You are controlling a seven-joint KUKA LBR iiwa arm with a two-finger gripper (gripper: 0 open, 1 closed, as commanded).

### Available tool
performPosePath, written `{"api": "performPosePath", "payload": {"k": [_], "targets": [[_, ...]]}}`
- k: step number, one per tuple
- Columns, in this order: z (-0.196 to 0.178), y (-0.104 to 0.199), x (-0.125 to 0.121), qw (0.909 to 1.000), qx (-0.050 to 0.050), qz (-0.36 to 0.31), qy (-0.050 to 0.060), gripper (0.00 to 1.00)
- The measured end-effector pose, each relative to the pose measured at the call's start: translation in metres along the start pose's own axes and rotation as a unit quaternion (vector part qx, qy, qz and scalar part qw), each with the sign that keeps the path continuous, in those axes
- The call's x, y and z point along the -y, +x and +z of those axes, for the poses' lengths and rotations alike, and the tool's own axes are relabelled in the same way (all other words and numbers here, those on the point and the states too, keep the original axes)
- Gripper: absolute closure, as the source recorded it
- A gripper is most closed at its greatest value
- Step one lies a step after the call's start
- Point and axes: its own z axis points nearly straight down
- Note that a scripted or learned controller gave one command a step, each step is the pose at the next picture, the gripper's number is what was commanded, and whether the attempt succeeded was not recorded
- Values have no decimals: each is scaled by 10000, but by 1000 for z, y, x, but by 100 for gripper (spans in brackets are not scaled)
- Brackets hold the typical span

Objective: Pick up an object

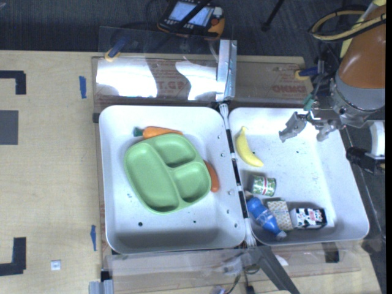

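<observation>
- Leftmost, the left bin (116,225) is seen to hold a green divided plate (166,171), with an orange carrot (160,131) lying against the plate's far edge and another orange piece (213,177) tucked at its right edge.
- Next, in the right bin (343,182), a yellow banana (247,149) is found near the dividing wall, well apart from the other items in that bin.
- Below the banana, a small green can (263,185) lies on its side; nearer the front wall a blue bottle (264,216), a patterned packet (280,210) and a black-and-white carton (308,217) are crowded together, touching or nearly so.
- Further right, the gripper (309,126) is held over the far right part of the right bin, its two fingers spread apart and nothing between them.
- No object is being gripped, so the approach step is judged to be in hand, with the pick itself not yet made.
- For the next move, one target must be chosen; the banana seems the easiest, being isolated and nearest the gripper.
- A shift toward the left, a descent, and a closing of the fingers across the banana's narrow width would be called for.
</observation>
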Motion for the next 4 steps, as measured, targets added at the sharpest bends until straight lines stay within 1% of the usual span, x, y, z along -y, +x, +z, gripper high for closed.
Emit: {"api": "performPosePath", "payload": {"k": [1,2,3,4], "targets": [[61,58,7,9998,2,-200,-3,0],[143,12,16,9988,1,-498,-2,0],[159,11,-38,9970,5,-780,-27,0],[115,-55,24,9999,-1,-121,1,0]]}}
